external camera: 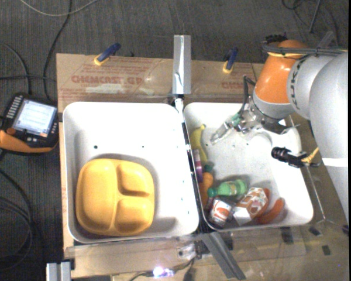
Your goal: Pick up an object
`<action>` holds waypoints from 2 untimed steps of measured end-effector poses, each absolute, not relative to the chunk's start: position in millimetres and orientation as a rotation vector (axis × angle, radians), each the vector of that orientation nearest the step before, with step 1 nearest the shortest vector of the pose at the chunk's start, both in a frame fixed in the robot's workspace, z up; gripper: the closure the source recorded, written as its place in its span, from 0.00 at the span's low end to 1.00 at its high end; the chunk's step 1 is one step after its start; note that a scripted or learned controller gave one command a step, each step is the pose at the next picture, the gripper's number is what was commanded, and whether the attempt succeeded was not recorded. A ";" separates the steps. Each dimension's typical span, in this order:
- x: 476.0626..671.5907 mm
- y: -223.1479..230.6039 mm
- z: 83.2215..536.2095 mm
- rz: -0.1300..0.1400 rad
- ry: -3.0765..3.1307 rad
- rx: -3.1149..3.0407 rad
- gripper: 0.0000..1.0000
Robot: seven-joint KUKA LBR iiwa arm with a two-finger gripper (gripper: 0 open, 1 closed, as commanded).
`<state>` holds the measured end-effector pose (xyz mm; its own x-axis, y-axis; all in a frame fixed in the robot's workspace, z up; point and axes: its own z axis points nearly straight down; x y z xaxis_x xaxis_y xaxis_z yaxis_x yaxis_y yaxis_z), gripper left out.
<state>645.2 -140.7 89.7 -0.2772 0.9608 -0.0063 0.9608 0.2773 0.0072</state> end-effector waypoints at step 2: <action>597.8 -163.2 89.8 0.004 2.518 1.863 0.00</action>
